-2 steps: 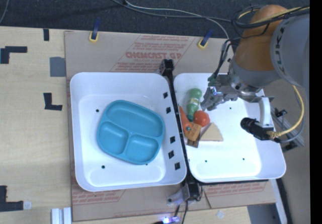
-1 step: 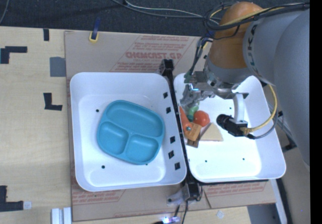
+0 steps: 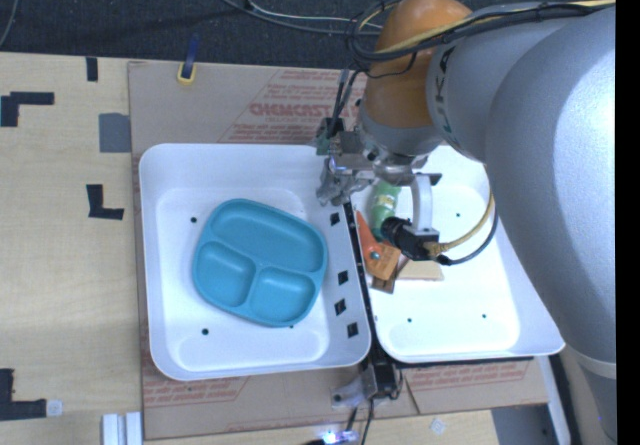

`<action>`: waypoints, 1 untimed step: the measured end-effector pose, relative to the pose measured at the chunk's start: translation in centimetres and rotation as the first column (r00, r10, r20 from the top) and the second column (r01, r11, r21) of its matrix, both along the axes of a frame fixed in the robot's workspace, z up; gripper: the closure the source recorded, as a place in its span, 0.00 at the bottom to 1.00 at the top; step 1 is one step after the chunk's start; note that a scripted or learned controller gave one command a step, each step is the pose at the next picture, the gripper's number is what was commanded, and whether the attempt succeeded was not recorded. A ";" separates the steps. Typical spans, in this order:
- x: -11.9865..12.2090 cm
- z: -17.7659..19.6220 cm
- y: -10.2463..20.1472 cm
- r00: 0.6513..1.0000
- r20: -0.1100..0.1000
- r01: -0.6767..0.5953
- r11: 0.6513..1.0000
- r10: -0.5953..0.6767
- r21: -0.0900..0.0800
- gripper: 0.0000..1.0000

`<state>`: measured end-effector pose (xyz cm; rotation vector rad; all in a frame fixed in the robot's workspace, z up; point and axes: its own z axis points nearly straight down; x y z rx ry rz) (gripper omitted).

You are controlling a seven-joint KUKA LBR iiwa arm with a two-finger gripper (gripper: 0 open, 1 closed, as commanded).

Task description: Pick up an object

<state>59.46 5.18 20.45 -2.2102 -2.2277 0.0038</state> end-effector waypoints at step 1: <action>1.6 1.4 5.2 1.000 0.002 0.000 1.000 0.000 0.000 1.00</action>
